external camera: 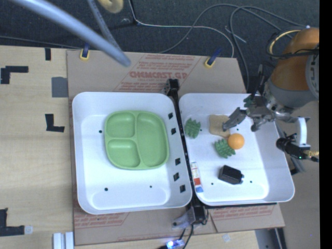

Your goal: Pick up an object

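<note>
In the right bin [275,185] lie a tan block [217,123], an orange ball [236,141], a green leafy piece [223,148] touching the ball, a second green leafy piece [192,127] near the bin's left wall, and a black block [230,175]. My gripper [241,127] hovers over the bin's upper middle, just right of the tan block and above the orange ball. Its fingers are spread open with nothing between them. The left fingertip [228,125] overlaps the tan block's right edge.
The left bin [88,191] holds a green sectioned plate [137,140]. A small red, white and blue item [196,176] lies by the divider between the bins. Cables run across the dark floor behind the bench. The arm's orange band [295,61] rises at the right.
</note>
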You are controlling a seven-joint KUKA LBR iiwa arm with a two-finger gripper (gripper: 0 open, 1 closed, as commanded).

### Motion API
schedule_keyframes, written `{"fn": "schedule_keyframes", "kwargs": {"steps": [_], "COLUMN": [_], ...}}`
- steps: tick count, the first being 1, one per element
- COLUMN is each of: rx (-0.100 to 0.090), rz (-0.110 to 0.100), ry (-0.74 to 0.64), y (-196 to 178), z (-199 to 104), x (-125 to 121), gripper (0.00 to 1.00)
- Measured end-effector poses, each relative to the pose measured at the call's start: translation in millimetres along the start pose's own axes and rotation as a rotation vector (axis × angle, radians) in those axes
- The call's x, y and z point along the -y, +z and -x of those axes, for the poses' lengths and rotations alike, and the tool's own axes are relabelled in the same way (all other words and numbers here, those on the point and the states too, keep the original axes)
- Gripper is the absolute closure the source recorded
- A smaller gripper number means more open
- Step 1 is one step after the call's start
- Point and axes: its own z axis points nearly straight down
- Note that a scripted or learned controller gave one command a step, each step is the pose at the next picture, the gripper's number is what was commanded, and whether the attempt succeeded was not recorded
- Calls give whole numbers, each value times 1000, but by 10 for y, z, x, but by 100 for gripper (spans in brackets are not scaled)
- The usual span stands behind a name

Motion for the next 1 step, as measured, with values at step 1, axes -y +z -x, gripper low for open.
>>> {"fn": "schedule_keyframes", "kwargs": {"steps": [1], "rx": [2], "rz": [13], "ry": [-3], "y": [-75], "z": [-3], "x": [-30], "gripper": [0]}}
